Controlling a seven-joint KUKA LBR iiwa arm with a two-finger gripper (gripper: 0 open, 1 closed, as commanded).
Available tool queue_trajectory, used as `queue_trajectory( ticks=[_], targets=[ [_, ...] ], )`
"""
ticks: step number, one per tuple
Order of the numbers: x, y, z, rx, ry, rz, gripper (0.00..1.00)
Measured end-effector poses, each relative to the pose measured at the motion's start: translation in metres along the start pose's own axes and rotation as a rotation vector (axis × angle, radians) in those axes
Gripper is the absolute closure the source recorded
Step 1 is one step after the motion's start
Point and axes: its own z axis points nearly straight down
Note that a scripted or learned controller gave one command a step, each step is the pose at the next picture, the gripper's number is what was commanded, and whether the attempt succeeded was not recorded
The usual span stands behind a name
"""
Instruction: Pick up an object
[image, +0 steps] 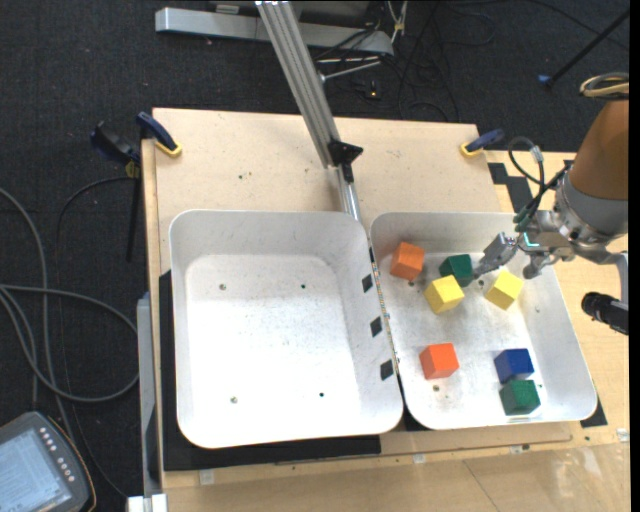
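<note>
My gripper (511, 264) hangs over the back of the right bin (560, 330), open, with one finger (492, 256) reaching left and the other on the right. Nothing sits between them. A yellow block (503, 289) lies just below the gripper on the bin floor. Left of it are a dark green block (458, 267), a second yellow block (445, 293) and an orange block (407, 260). Nearer the front lie a red-orange block (438, 360), a blue block (513, 364) and a green block (519, 397).
The left bin (190, 300) stands beside the right one, sharing a raised middle wall. A slanted metal pole (310, 100) comes down to the bins' back junction. Clamps (160, 135) sit at the bench's back corners.
</note>
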Motion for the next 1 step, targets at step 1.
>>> queue_trajectory(
  ticks=[1],
  targets=[
    [0.0, 0.0005, -0.0022, -0.003, -0.001, -0.001, 0.0]
  ],
)
